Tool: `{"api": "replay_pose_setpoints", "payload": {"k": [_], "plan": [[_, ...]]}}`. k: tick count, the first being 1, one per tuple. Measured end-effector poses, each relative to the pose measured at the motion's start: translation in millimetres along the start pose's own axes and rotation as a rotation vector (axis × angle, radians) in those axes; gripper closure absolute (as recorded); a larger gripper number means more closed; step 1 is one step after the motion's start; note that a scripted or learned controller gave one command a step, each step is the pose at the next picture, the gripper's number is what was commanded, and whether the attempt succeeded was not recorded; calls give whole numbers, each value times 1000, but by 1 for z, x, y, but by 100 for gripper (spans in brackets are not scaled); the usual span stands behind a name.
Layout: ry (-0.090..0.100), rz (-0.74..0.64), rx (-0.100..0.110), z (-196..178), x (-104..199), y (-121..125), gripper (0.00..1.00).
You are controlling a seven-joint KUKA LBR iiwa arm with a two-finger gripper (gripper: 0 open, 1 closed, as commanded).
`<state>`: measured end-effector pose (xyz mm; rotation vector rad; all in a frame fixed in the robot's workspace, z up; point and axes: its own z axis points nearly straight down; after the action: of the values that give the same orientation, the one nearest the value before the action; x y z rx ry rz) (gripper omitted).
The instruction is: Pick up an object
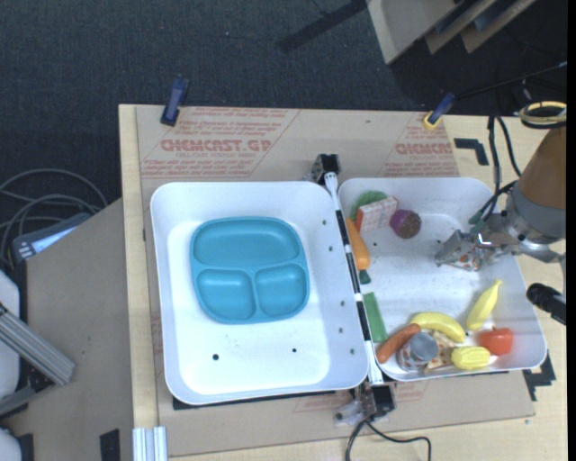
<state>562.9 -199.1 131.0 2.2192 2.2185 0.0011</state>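
On bench (270, 144): two white bins (180, 270) | dark carpet (90, 54) beyond | cables (36, 194) left

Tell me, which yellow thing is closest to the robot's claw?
The upright yellow piece just below the gripper. The banana and the yellow lump lie farther toward the bin's front edge.

Desk (270, 144): pale board top, red lettering printed along the far side. Clamps: blue one (174, 99) at far left edge, blue-and-yellow one (438, 110) at far right. Floor (180, 45): dark blue-grey carpet. Cables (45, 203): grey loops on floor, left. Metal rail (36, 338): near left. Furniture (450, 27): beige panel, far right. Light: even.
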Motion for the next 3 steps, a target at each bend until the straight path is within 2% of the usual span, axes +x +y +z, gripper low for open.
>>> {"api": "replay_pose_setpoints", "payload": {"k": [1,2,3], "plan": [[6,-4,3,47,-12,82,0],[3,-2,4,46,49,49,0],[2,1,4,47,41,-31,0]]}}
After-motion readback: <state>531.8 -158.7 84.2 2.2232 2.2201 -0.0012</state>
